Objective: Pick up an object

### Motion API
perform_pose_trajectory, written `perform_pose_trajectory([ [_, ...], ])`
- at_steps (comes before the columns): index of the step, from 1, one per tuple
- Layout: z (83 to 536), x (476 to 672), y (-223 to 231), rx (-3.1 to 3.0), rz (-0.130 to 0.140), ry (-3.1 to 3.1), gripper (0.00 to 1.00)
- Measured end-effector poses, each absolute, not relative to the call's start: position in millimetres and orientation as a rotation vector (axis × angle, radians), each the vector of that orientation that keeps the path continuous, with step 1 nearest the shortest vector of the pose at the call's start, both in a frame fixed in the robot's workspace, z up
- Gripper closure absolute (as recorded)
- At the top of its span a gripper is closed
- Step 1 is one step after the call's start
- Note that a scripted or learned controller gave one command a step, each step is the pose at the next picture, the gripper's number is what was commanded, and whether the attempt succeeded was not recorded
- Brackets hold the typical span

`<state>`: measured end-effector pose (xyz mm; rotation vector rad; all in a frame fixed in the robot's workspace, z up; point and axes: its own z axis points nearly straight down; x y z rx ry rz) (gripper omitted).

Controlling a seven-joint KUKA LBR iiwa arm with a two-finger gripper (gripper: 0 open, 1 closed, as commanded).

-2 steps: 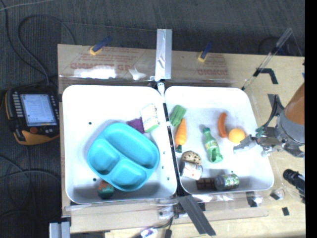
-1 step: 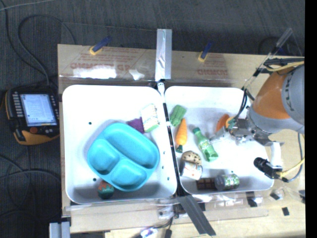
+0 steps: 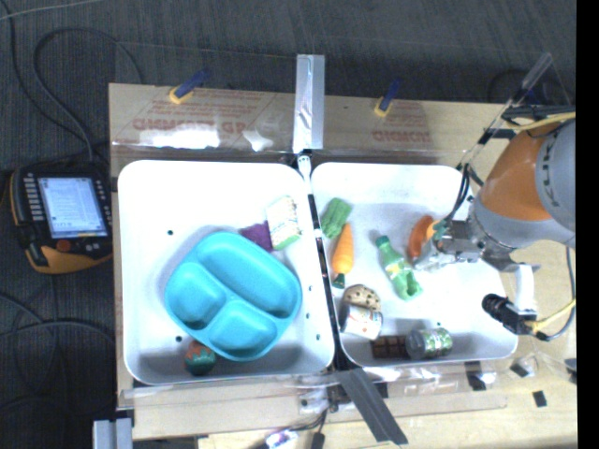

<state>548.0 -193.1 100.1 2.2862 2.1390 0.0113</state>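
Grey arm (image 3: 538, 190) with orange band reaching in from the right over the right bin (image 3: 468, 181), gripper (image 3: 432, 247) low beside an orange object (image 3: 420, 237), finger state impossible to tell, green bottle (image 3: 397, 268) just beside, blue tray (image 3: 233, 293) in left bin (image 3: 140, 251)

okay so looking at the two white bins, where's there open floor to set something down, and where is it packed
Left bin: bare floor along the back wall and left wall, around the blue tray. Right bin: bare at the back and along the right side, near the tool. Crowded: the right bin's left side and front, with the carrot, green bottle and can.
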Motion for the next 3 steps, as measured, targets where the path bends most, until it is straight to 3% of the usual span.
perform_pose_trajectory([
  [1,92,549.5,-186,2.609,0.008,1.735,1.0],
  [2,201,596.5,-211,2.553,-0.007,1.828,1.0],
  [3,201,596.4,-211,2.553,-0.007,1.829,0.0],
])
